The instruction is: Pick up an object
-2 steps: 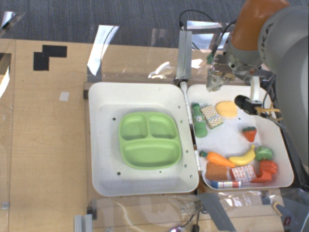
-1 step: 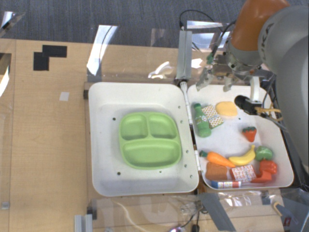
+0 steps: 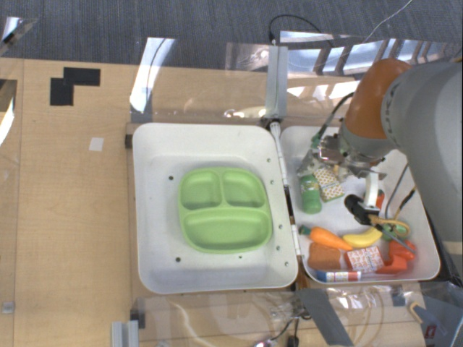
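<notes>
Low over the far-left part of the right bin (image 3: 432, 264), the gripper (image 3: 335, 165) is seen from above. Whether it is open or shut cannot be told, since its tip is covered by the wrist, and nothing can be made out in its grasp. Just below it a patterned packet (image 3: 330, 185) lies flat on the bin floor. A green bottle (image 3: 311, 196) is set just left of that, close to the bin's left wall; both are very near the gripper, though contact cannot be judged.

Nearer the viewer, the remaining items are crowded along the bin's near edge. An orange carrot (image 3: 327, 236) is laid beside a yellow banana (image 3: 362, 237), and an orange-brown block (image 3: 324, 256) and a red-and-white box (image 3: 364, 259) lie just behind them. A pen-like marker (image 3: 337, 275) is placed against the near wall. A red item (image 3: 400, 256) and a small green piece (image 3: 395, 228) are found at the right.

Further out, the grey arm (image 3: 423, 114) — orange-banded above the wrist — is extended in from the right. The left bin (image 3: 145, 194) is occupied by a green divided plate (image 3: 224, 210), well apart from the gripper.
</notes>
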